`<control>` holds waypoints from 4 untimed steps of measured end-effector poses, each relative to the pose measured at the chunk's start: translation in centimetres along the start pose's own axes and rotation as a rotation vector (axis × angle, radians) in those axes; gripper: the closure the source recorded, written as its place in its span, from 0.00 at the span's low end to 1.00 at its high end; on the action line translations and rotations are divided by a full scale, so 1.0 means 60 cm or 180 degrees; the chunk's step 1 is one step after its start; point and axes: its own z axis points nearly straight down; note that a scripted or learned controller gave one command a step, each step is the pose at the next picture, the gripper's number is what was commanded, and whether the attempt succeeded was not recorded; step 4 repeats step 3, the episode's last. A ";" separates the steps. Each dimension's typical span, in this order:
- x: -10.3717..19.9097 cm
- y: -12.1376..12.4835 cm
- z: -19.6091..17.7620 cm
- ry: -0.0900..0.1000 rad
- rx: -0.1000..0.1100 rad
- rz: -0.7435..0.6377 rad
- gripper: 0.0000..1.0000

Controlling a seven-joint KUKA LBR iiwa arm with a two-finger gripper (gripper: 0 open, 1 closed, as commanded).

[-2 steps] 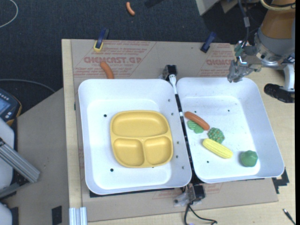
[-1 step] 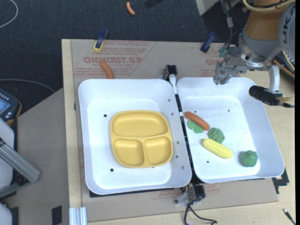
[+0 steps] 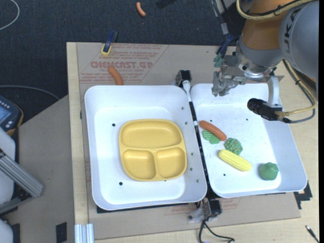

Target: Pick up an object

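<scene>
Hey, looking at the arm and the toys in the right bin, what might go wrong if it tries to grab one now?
1. The hot dog, green pea pod, broccoli-like piece and corn lie crowded together, so a grab may nudge or catch a neighbour.
2. The gripper hovers at the right bin's far edge, away from every toy; closing there would likely catch nothing.

The light is bright and even. The white bins [image 3: 96, 135] shine a little, with soft grey shadows inside their walls. The yellow tray [image 3: 152, 149] looks clear and sharp. The dark floor [image 3: 50, 14] stays dim.
</scene>
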 end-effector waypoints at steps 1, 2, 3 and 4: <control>-0.003 -0.005 0.031 -0.0009 0.0002 0.0020 1.00; 0.015 -0.019 0.016 -0.0006 -0.0001 0.0014 1.00; 0.002 -0.007 -0.004 -0.0012 -0.0019 0.0019 1.00; 0.002 -0.007 -0.004 -0.0012 -0.0019 0.0019 1.00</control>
